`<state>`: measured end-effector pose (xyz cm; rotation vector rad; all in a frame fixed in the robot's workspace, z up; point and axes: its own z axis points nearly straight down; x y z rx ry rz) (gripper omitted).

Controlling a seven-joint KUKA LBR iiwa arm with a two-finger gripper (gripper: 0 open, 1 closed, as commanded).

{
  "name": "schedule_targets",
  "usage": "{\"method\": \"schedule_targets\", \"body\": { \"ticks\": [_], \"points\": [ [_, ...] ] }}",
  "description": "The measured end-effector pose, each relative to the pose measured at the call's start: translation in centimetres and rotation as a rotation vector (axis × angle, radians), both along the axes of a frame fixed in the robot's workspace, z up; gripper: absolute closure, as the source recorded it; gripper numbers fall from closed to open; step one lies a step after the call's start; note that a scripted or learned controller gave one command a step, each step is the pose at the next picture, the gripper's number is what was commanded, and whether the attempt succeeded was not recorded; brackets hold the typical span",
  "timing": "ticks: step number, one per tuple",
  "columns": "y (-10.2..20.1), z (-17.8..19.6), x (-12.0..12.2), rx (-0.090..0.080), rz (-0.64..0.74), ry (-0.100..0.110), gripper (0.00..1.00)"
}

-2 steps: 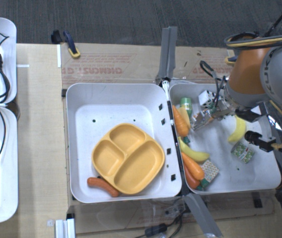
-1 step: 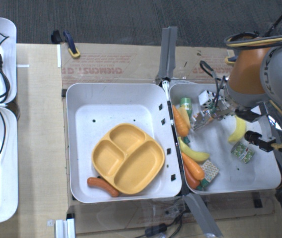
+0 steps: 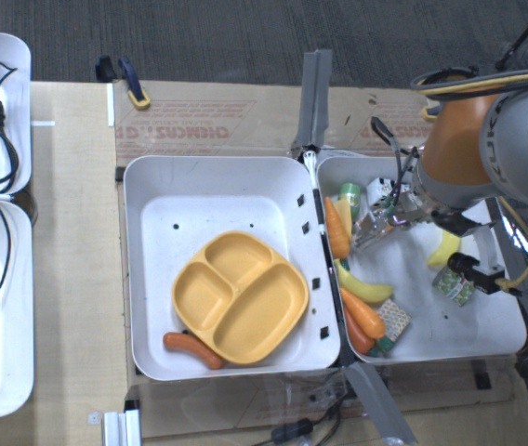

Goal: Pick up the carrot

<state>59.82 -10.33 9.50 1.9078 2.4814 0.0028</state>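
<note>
Carrot [image 3: 336,228] tight against bin wall [image 3: 321,214]

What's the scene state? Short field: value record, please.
left bin: yellow divided plate, sausage at its lower left
right bin: carrots, banana, small packets
carrot near gripper: along the left wall, upper part
second carrot: lower left, below the banana
gripper: over the right bin, just right of the upper carrot
carrot held: no

Sausage [image 3: 192,348] end hidden under yellow plate [image 3: 240,295].
</note>
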Motion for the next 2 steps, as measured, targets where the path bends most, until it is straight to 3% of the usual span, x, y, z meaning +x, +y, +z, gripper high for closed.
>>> {"method": "schedule_targets", "body": {
  "ticks": [1,2],
  "points": [
    [0.2,-0.1,-3.6,0.001,0.136,0.002,0.0],
    [-2.4,-0.3,0.6,0.01,0.203,0.025,0.0]
  ]
}}
